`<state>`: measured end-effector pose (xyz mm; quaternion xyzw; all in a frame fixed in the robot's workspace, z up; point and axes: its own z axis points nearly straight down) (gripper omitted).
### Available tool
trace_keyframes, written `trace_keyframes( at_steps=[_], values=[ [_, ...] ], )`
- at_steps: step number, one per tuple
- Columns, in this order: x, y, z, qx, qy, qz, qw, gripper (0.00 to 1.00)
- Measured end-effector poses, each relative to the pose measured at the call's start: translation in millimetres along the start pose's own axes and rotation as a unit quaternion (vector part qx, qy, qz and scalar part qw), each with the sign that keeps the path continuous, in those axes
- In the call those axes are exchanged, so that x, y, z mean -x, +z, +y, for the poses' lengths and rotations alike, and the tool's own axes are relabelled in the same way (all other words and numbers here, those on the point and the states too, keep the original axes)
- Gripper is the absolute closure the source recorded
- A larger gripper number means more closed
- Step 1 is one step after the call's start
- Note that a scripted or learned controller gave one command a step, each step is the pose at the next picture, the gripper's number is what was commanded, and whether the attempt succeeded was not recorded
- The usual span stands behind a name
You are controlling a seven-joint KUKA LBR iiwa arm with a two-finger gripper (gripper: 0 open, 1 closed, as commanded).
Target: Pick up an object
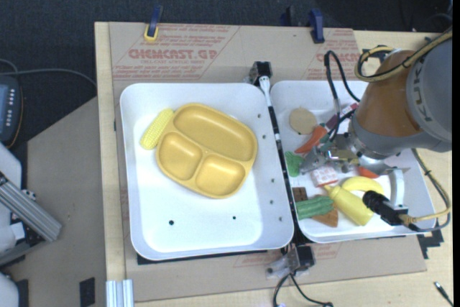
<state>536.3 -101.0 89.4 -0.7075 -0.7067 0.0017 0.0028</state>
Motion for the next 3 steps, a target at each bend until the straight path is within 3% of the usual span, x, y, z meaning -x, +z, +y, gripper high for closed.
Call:
trace_keyframes(
  at_steps=[1, 2, 3],
  values=[
    [0, 5, 0, 0.002, 0.000, 0.000, 1.0000, 0.00],
    [0, -5, 0, 0.003, 0.001, 0.000, 1.0000, 1.00],
    [5, -60, 10, 0.006, -0.001, -0.002, 1.0000, 1.00]
  ],
)
